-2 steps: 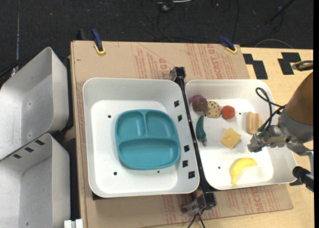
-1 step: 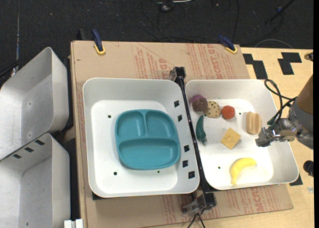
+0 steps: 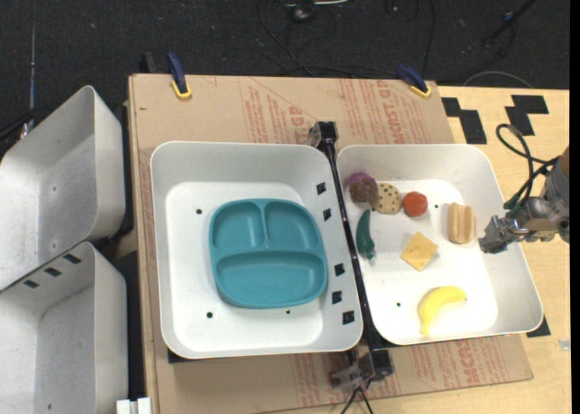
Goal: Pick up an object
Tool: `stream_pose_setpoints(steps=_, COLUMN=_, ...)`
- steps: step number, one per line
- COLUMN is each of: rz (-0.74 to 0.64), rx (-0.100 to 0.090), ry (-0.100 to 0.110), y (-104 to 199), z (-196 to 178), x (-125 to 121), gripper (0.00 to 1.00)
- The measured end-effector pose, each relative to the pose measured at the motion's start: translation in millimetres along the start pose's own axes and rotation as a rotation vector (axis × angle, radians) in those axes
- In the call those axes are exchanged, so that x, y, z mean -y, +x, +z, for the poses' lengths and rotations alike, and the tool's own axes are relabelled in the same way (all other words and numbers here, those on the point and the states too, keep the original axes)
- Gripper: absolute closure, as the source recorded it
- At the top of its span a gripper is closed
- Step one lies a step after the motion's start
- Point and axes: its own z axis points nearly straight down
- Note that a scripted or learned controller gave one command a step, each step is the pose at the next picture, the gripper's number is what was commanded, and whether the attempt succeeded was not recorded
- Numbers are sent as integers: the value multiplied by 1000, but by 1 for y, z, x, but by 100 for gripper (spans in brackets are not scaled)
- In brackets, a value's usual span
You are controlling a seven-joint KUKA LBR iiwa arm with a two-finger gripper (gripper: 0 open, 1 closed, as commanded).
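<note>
The right bin holds several toy foods: a yellow banana, a yellow cheese wedge, a hot dog bun, a red tomato, a spotted cookie, a purple-brown piece and a dark green pepper. My gripper hangs at the bin's right rim, just right of the hot dog bun. It is small and dark, and nothing shows between its tips.
The left bin holds a teal divided plate. A black divider strip runs between the bins. Two white tubs sit off the bench at the left. Cables trail at the right edge.
</note>
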Motion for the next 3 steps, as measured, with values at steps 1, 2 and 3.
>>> stream_pose_setpoints(steps=1, rz=-2, rx=-4, ry=6, y=51, z=9, x=-8, gripper=100)
stream_pose_setpoints(steps=2, rz=-3, rx=-5, ry=7, y=101, z=18, x=-24, gripper=100)
stream_pose_setpoints(steps=3, rz=-4, rx=-4, ry=5, y=147, z=16, x=-29, gripper=100)
